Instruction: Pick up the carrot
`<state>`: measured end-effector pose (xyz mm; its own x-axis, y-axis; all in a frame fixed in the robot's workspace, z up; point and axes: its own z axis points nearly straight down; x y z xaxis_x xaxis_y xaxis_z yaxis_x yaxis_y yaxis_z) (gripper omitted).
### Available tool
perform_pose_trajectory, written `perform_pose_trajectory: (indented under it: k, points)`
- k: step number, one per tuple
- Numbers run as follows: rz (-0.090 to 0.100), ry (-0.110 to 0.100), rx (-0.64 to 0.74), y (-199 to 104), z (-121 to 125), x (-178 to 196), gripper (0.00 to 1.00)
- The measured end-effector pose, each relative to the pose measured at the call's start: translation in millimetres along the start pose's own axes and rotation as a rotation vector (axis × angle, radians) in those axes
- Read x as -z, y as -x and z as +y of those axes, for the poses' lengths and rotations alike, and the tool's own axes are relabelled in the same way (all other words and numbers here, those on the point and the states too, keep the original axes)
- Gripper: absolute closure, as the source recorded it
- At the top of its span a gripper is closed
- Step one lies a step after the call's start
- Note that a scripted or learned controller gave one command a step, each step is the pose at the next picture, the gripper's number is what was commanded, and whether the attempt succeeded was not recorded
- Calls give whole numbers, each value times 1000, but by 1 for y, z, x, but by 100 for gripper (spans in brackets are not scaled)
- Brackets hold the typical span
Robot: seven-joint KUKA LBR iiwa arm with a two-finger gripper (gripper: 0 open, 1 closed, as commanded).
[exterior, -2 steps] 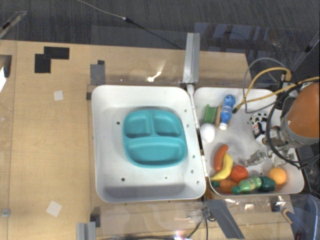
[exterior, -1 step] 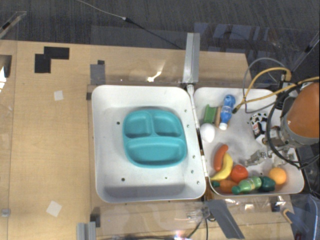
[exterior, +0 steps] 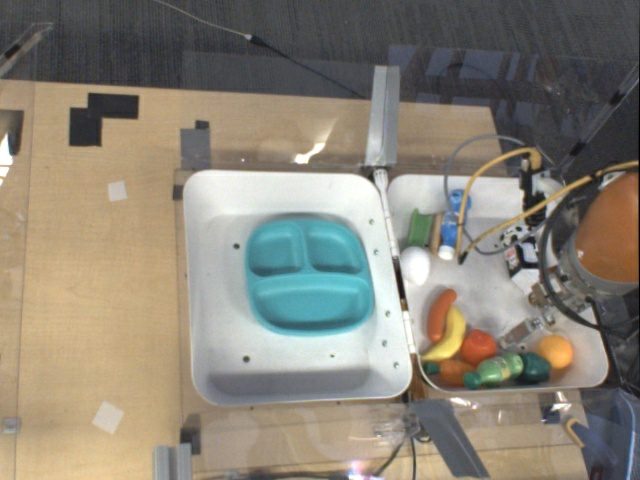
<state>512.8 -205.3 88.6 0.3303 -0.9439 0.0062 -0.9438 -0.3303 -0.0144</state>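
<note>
where the pale wooden worktop [exterior: 90, 298] stretches out on the left, two black patches sit near its far edge. next comes the left white bin [exterior: 205, 298], holding a teal divided plate [exterior: 308, 273] with three compartments, lying flat near the bin's middle. just beside it, the right white bin [exterior: 480, 278] holds the small things: a green block [exterior: 420, 228] and a blue piece [exterior: 452, 220] at the far side, a white egg [exterior: 415, 265] near the dividing wall, and below that the carrot [exterior: 440, 313], orange-red, lying tilted and touching the banana [exterior: 449, 336]. a red tomato [exterior: 478, 345] sits just right of the banana, with a green vegetable [exterior: 505, 369] along the near wall and an orange [exterior: 555, 352] further right. the hand [exterior: 528, 330] hangs near the orange, well apart from the carrot; whether it is open or closed cannot be told. the arm's orange band [exterior: 610, 233] shows at the right.
</note>
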Motion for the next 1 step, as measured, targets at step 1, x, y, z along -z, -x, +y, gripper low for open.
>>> perform_pose_trajectory:
  k: [1]
  points:
    - [3,-8,-5,0,-4,13,100]
